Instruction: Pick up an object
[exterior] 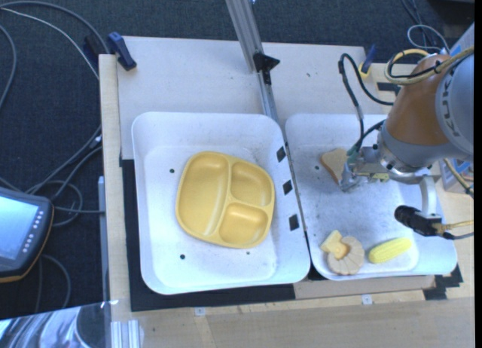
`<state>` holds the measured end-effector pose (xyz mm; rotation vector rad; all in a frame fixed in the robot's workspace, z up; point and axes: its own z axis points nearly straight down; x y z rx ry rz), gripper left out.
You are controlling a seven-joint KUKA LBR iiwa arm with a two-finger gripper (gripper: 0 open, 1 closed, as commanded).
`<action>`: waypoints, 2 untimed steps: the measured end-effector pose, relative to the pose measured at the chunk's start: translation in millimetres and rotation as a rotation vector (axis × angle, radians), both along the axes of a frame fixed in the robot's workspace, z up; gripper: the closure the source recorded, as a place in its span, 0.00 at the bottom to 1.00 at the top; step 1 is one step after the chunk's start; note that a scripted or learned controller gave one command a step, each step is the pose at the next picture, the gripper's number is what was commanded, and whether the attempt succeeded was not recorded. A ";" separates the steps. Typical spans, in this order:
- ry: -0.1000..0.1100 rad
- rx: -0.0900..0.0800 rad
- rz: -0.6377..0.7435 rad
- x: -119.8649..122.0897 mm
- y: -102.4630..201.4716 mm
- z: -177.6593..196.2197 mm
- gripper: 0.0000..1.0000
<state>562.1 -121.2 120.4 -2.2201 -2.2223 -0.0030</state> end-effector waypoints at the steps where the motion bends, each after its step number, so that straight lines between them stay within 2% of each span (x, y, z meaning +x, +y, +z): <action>1: -0.005 -0.003 0.001 7.5 1.1 45.2 1.00; 2: -0.007 -0.003 0.000 9.9 -3.5 109.2 1.00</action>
